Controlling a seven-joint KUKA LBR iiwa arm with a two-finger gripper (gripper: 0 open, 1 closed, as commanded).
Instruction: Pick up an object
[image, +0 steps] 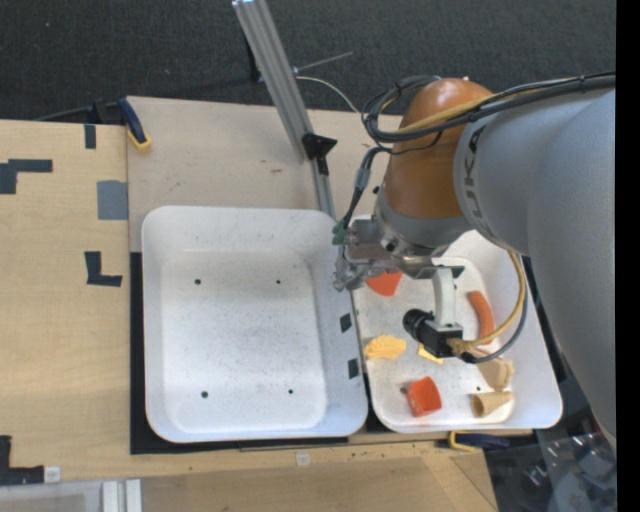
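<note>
My gripper (362, 268) hangs over the upper left part of the right bin (540, 395), close to the wall shared with the left bin. An orange-red piece (384, 284) shows just under and to the right of the gripper, partly covered by it; whether it is touching the gripper I cannot tell. A yellow flat piece (385, 348) lies below it in the bin. A red block (424, 397) sits near the front edge. An orange carrot-like stick (481, 312) lies at the right, and two tan pieces (493, 376) rest at the front right corner.
The left bin (165, 300) lies beside the right one, white with dark specks. The grey arm with its orange band (440, 160) covers the back of the right bin. A slanted metal bar (285, 90) rises behind the bins.
</note>
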